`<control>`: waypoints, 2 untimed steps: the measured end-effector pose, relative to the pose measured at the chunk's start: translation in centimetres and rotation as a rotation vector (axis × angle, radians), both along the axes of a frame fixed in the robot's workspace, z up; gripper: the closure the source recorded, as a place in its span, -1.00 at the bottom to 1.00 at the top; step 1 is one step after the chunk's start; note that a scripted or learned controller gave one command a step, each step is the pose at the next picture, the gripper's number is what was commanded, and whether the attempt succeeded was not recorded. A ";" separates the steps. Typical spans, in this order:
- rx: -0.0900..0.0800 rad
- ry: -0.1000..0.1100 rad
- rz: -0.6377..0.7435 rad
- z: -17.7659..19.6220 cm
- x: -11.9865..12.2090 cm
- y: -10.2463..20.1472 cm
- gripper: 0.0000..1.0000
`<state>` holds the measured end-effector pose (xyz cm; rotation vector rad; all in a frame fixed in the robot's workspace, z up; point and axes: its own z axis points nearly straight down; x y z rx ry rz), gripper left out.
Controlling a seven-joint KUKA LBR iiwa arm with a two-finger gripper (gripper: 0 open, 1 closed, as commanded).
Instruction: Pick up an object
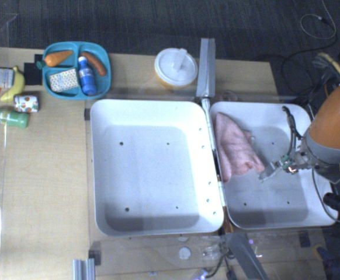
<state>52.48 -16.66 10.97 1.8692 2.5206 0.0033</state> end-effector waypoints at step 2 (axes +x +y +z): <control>-0.006 -0.018 0.284 -0.7 6.2 5.3 1.00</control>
